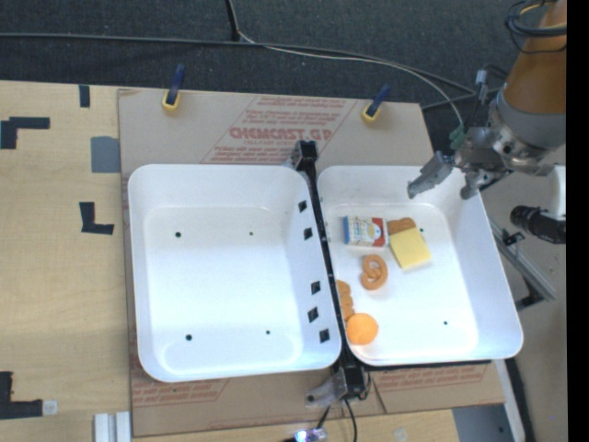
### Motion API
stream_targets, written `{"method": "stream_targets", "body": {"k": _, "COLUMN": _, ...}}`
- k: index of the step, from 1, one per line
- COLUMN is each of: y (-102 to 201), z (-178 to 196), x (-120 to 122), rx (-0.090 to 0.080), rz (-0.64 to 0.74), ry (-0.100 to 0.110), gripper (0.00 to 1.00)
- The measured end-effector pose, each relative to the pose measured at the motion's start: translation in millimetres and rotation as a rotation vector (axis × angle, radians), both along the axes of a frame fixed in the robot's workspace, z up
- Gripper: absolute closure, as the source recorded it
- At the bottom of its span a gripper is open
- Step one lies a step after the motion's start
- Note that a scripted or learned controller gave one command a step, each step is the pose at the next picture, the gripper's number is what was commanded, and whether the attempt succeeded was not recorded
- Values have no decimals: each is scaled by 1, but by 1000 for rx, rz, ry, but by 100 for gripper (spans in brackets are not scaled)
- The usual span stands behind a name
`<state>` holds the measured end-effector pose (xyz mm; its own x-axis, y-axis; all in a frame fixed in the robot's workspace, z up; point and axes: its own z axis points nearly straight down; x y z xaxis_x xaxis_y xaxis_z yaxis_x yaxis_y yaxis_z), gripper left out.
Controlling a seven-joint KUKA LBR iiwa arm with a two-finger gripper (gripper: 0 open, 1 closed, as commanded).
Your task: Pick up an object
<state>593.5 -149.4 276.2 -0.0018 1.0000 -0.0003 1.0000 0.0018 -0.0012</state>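
The right bin (479, 274) holds several small items. A white and red carton (364, 231) lies near its middle, with a yellow block (409, 249) beside it and a brown piece (401, 226) just behind the block. A pretzel-shaped piece (373, 272) sits below the carton. An orange ball (362, 329) rests near the front left corner, with another orange-brown piece (343, 294) against the divider. My gripper (448, 179) hangs over the bin's back right corner, fingers spread apart and open, with nothing between them.
The left bin (221, 274) sits next to the right one, split by a black clip strip (315, 247). Both rest on a cardboard sheet (276, 127) held by two yellow and blue clamps. A black cable runs across the back.
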Motion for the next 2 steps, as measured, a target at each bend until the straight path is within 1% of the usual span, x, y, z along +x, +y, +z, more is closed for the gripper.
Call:
{"method": "stream_targets", "body": {"k": 1, "y": 23, "z": -161, "x": 36, "rx": 2, "rz": 3, "ry": 7, "gripper": 0}}
{"method": "stream_targets", "body": {"k": 2, "y": 29, "z": -192, "x": -33, "rx": 3, "rz": -1, "ry": 3, "gripper": 0}}
